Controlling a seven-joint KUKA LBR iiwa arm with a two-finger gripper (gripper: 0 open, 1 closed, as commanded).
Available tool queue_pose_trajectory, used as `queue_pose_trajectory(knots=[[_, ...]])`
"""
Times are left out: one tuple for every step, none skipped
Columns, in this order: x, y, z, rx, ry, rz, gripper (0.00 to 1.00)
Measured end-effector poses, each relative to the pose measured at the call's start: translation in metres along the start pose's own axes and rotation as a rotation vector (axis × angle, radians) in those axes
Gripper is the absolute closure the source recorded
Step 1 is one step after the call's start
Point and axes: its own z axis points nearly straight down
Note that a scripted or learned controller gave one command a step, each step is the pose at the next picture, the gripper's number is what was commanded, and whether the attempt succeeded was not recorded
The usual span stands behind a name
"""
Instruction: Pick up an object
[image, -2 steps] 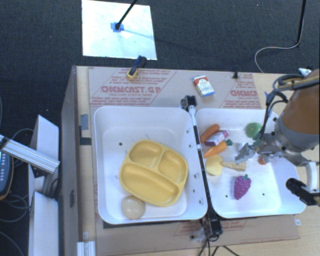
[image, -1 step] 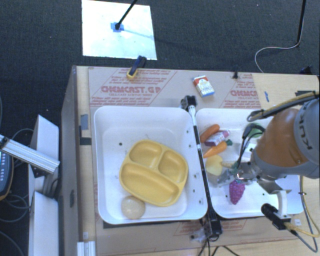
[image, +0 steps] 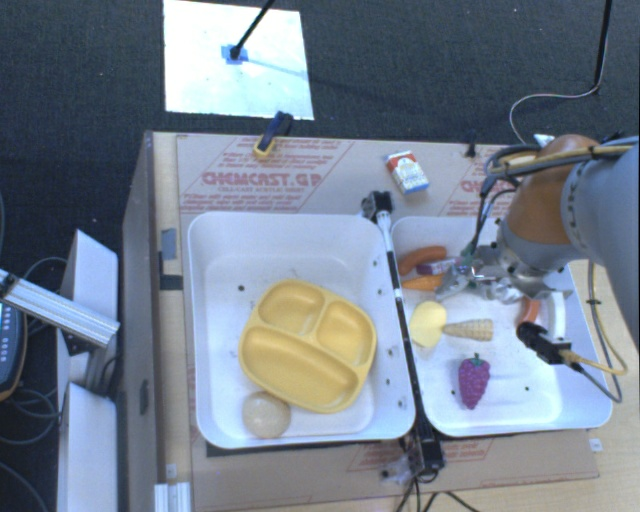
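Hot dog (image: 424, 259): orange-red, lying in the far left corner of the right bin (image: 545, 415), long axis roughly across the bin, left to right. A second orange piece (image: 422, 284) lies just beside it on the near side, with a small dark-red bit (image: 436, 267) between them.

Claw (image: 462, 275): low in the same bin, just to the right of the hot dog, pointing leftward toward it. Spread or pressed together: cannot tell; the metal parts blur together. Nothing visibly pinched.

Relation for the coming move: the hot dog lies to the left of the claw, nearly end-on to it, so I judge a grasp would need the claw to close across the short width, not along the length.

Same bin, nearer: yellow lump (image: 427, 323), cone (image: 470, 329), purple berry (image: 473, 380).

Left bin (image: 225, 240): yellow divided tray (image: 306, 343); pale ball (image: 267, 414) at its near edge.

Counter (image: 330, 170), beyond the bins: small red-and-white box (image: 407, 172), yellow-and-blue tool (image: 270, 136).

Arm (image: 575, 210): grey, orange band, entering from the right.
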Motion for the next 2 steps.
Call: queue_pose_trajectory(knots=[[0.027,0.06,0.001,0.017,-0.001,-0.002,0.0],[-0.026,0.063,-0.077,-0.002,-0.001,0.001,0.0]])
